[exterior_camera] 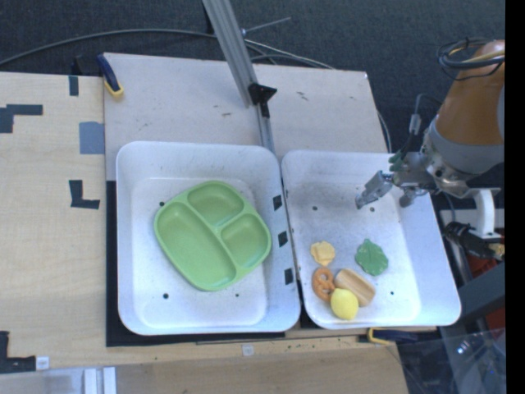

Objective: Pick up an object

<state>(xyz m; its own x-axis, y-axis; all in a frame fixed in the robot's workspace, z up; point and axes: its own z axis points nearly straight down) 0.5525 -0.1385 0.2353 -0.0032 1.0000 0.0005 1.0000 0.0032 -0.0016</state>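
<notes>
**Robot hand waits over the right bin**

Two white bins sit side by side on the bench. The left bin (131, 220) has a green plate (212, 234) in it. The plate has three parts and lies flat near the middle of the bin.

The right bin (328, 179) has small toy foods in it. They are all at the near end. A green leafy piece (372, 257) lies by itself on the right. To its left is a small yellow piece (322, 253). Just nearer than that is a pretzel (322, 282). A tan roll (354, 284) lies beside the pretzel and seems to touch it. A yellow lemon (344, 304) sits nearest of all, touching the roll.

The grey and orange arm (467, 113) comes in from the right. Its gripper (376, 189) is over the far right part of the right bin, well apart from the toy foods. Nothing shows between its fingers. I cannot tell if the fingers are wide or close together, because they look blurry and small.

A grey metal pole (234, 43) slants across the far side of the bench.
</notes>
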